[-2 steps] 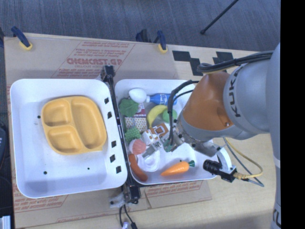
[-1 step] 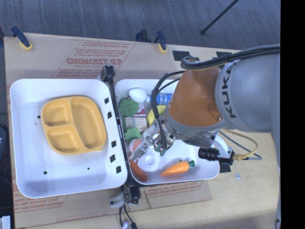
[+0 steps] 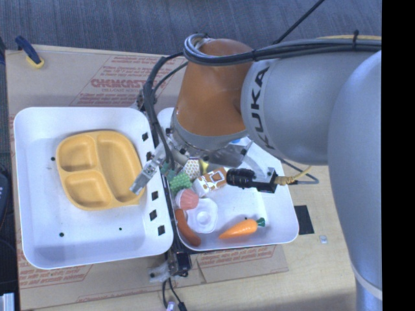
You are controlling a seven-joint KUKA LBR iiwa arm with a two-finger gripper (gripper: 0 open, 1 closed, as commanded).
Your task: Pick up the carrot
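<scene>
The orange carrot [image 3: 241,227] with a green top lies on its side near the front edge of the right bin [image 3: 285,229], its tip pointing left. The arm's orange band and grey wrist hang over the back of that bin. My gripper [image 3: 144,177] reaches out to the left over the wall between the bins, by the right edge of the yellow plate [image 3: 97,168]. It is well left of the carrot and apart from it. Nothing shows in its grasp.
A yellow divided plate sits in the left bin [image 3: 39,238]. Beside the carrot in the right bin lie a white cup [image 3: 204,216], a pink piece [image 3: 189,199], a red-orange piece [image 3: 185,230], a green item [image 3: 176,181] and a small white-and-orange box [image 3: 211,182].
</scene>
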